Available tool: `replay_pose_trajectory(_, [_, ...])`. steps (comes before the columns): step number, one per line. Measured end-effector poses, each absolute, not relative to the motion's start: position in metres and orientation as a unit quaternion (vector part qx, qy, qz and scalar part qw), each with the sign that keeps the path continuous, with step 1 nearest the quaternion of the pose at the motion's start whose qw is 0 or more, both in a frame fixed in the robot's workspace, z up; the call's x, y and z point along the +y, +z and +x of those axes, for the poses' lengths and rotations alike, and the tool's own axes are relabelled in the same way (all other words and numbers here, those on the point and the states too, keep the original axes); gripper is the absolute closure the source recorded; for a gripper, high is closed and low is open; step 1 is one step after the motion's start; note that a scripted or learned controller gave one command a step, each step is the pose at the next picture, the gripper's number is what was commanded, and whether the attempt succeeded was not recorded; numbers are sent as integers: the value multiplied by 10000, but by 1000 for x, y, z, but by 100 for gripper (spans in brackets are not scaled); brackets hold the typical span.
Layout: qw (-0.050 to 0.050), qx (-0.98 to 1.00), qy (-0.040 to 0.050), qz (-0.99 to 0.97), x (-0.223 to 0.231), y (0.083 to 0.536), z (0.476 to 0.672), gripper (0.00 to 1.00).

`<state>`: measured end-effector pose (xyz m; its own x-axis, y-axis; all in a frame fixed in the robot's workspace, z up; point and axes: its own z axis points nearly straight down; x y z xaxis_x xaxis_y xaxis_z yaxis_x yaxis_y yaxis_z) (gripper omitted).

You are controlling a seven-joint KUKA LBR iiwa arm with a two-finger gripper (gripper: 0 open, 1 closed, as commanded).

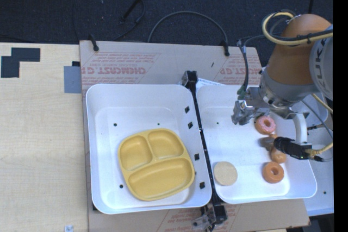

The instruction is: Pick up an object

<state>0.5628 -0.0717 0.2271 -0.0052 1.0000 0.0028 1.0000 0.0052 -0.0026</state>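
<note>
Doughnuts, three counted: pink [265,125], small brown [278,156] and orange [273,172], are being kept in the right bin [304,188], with one cream disc [225,174]. One yellow tray [156,164] is being held by the left bin [103,117]. Claw [243,111] opening cannot be told.

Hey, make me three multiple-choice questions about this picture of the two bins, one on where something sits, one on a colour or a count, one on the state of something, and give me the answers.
1. Where does the yellow divided plate lie?
A. In the left bin
B. In the right bin
C. On the wooden bench outside the bins

2. How many compartments does that plate have?
A. Two
B. Three
C. Five

3. How does the round cracker sit?
A. Stacked on a donut
B. Flat on the bin floor, apart from the other things
C. Leaning upright against the wall

Answers: 1 A, the plate rests on the floor of the left bin. 2 B, two small sections sit above one long one. 3 B, the cracker lies flat in the right bin near the divider, with bare floor between it and the orange donut.
</note>
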Motion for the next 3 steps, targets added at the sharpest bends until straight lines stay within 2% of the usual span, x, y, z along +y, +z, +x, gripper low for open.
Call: replay_pose_trajectory(3, [17, -7089, 13, -7053, 91, 212, 540, 100])
